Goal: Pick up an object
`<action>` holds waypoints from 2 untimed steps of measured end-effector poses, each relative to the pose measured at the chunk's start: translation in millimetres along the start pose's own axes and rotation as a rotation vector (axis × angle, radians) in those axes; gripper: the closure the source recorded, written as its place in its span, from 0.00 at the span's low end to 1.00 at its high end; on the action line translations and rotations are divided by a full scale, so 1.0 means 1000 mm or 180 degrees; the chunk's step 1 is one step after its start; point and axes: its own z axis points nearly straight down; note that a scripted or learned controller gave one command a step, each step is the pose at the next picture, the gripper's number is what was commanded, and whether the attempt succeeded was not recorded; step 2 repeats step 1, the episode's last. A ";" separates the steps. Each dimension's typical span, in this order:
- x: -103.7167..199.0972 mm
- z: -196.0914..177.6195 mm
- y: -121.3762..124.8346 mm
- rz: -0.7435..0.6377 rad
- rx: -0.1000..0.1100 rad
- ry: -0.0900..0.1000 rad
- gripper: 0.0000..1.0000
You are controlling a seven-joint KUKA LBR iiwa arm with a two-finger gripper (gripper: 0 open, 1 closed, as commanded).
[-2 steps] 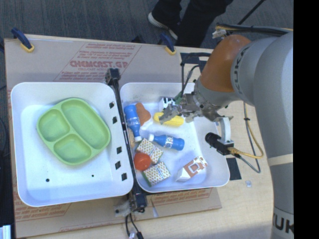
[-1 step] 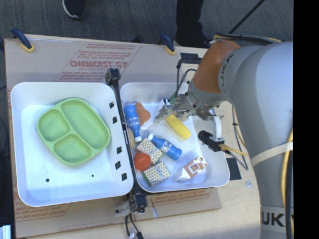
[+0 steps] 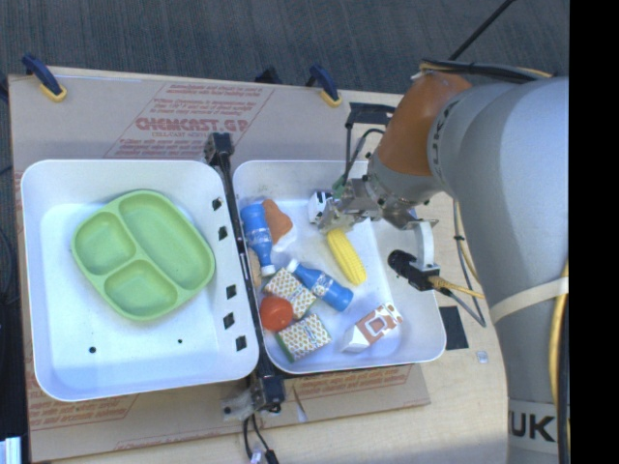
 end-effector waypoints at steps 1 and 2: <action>0.034 -0.125 0.018 0.0015 -0.0014 0.0004 1.00; 0.034 -0.125 0.018 0.0015 -0.0014 0.0004 1.00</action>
